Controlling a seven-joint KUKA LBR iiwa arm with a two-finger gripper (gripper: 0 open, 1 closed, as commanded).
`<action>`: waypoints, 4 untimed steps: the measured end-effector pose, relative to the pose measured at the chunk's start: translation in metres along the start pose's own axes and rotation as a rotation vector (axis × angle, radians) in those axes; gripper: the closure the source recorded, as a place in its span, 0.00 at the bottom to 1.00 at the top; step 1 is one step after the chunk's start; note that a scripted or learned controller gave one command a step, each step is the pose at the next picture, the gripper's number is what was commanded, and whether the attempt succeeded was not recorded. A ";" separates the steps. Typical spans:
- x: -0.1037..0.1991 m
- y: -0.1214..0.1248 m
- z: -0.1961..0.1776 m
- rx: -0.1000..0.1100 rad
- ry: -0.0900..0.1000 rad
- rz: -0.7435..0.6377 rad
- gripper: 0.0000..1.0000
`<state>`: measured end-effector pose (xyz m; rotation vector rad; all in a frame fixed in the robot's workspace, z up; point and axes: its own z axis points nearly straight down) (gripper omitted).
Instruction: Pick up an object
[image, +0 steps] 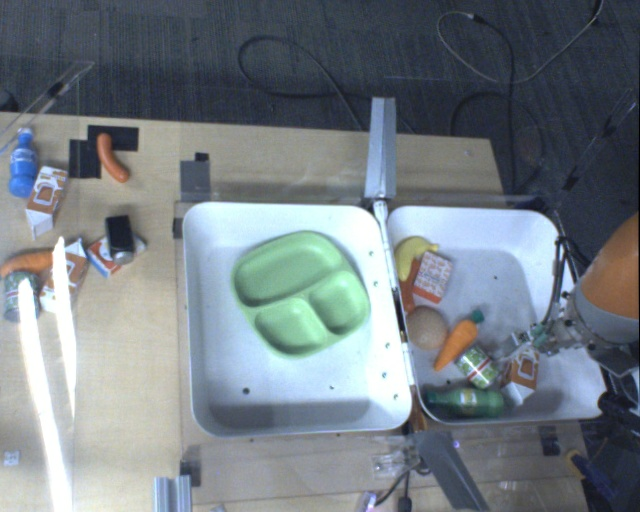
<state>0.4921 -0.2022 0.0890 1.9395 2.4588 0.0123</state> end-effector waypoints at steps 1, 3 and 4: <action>-0.003 -0.004 -0.011 0.007 0.000 -0.002 0.00; 0.088 0.027 -0.013 -0.015 -0.010 -0.161 1.00; 0.145 0.070 -0.097 0.007 0.001 0.064 1.00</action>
